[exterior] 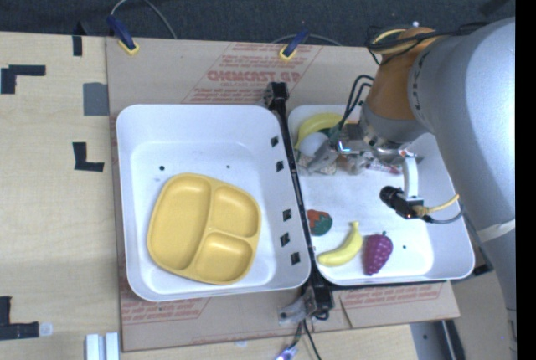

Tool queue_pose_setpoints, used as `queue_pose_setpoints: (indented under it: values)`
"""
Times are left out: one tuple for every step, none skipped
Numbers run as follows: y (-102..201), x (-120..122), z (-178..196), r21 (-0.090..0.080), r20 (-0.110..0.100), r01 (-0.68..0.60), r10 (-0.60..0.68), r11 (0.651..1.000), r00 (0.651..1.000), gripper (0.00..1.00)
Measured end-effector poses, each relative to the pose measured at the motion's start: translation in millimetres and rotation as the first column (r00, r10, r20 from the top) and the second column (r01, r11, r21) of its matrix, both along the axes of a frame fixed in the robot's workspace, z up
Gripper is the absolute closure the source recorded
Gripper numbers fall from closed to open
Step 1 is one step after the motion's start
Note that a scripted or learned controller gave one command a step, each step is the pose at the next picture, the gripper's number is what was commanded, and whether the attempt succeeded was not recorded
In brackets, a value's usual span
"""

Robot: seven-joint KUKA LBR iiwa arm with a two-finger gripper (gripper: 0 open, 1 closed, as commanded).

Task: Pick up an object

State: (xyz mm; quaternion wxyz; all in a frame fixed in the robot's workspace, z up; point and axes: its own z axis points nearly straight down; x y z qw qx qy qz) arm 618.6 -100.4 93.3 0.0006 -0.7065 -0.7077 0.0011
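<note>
My gripper (335, 159) is low in the back left part of the right bin (435, 262), under the grey arm with its orange band. Its fingertips are lost in a blurred cluster beside a yellow-green fruit (316, 125) at the bin's back wall. Nearer the front of that bin lie a yellow banana (342, 248), a purple bunch of grapes (377, 252) and a small red and green fruit (319, 222). None of these three touches the gripper.
The left bin (142, 132) holds a yellow divided plate (204, 226). A black clamp strip (289, 182) runs between the two bins. A black and white cable fitting (404, 198) hangs off the wrist over the right bin's middle.
</note>
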Motion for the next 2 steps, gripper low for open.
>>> queue_pose_setpoints:
  values:
    - [-12.2,31.8,-15.0,0.016,-0.084,0.016,-0.015,1.0,0.996,0.0]
    - [-13.1,32.9,-15.7,0.017,-0.087,0.016,-0.015,1.0,0.996,0.0]
